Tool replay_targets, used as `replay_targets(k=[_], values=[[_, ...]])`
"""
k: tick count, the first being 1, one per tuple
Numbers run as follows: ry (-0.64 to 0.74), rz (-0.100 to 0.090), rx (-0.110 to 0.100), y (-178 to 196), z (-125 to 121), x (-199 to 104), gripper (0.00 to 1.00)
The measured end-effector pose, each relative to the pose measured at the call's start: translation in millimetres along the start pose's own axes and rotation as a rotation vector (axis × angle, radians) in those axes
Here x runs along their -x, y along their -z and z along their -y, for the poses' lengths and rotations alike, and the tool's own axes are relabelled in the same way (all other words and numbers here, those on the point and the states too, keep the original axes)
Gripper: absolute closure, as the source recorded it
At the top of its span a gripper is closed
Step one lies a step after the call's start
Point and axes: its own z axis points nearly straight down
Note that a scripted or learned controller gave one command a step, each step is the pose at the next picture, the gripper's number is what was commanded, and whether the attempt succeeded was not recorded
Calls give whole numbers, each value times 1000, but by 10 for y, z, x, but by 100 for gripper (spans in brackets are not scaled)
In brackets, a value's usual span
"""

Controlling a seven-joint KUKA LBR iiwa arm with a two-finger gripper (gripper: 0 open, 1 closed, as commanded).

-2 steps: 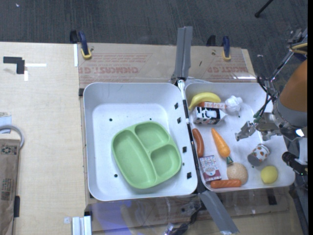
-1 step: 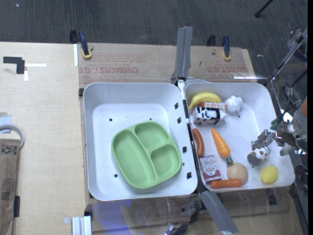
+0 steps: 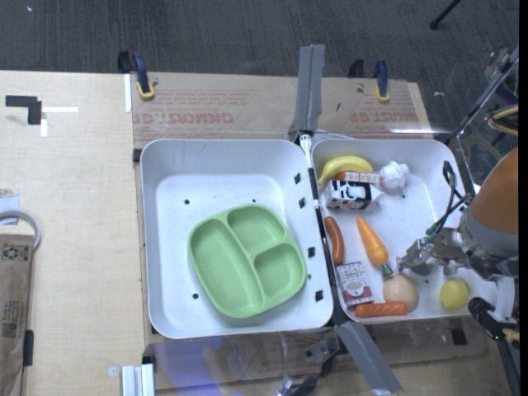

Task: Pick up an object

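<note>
The right bin [image 3: 429, 151] held toy food. The claw [image 3: 415, 261] hovered above the bun [image 3: 400, 290]; its state could not be determined. Recommended: descend squarely, clear of the carrot [image 3: 372, 242].

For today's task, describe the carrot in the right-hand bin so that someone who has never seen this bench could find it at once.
Start at the right bin, the one crowded with toy food. Near its middle, below the black-and-white carton, lies the carrot, slanting down toward the round beige ball. It is bright orange and tapers to a point, unlike the blunt red sausage on its left.
</note>
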Motion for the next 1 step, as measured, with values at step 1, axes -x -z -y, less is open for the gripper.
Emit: replay_targets(k=[1], values=[[-122,2,2,1292,-228,-179,0]])
